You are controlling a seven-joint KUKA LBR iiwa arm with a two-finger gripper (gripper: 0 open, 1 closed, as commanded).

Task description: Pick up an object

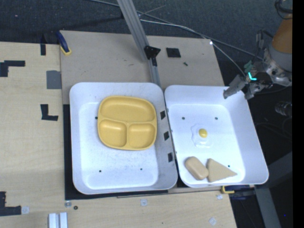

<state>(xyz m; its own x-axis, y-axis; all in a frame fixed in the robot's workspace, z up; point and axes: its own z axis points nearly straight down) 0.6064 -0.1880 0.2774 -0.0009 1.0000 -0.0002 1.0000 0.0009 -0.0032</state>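
Gripper (240, 90) at far right corner of right bin (247, 127); grip state unreadable, nothing seen held. Fried egg (202, 135) below-left of it, near; bread roll (195, 167) and wedge slice (219, 170) farther down. Yellow plate (127, 122) well left. Step: approach. Next: move over egg, descend.
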